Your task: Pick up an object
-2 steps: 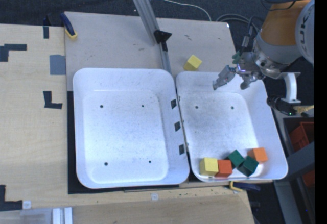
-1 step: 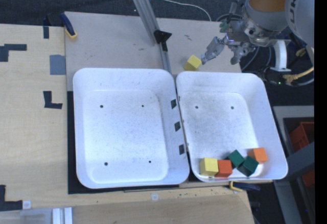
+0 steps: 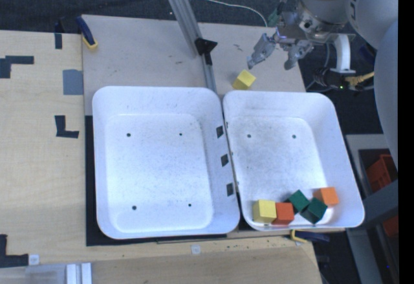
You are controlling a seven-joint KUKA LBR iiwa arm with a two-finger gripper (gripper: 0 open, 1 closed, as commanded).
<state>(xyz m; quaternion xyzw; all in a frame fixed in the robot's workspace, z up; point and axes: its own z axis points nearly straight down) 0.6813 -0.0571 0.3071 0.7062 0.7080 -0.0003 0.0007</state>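
Note:
My gripper hangs open above the back edge of the right bin, its two fingers spread with nothing between them. A small yellow block lies on the bench just behind the right bin's back left corner, a little left of and below the gripper. In the right bin's front corner sit several blocks: a yellow one, a red-orange one, two dark green ones and an orange one.
The left bin stands beside the right one. A slanted metal post rises from between the bins' back corners. A blue and yellow clamp sits at the bench's back left. Cables run behind the gripper.

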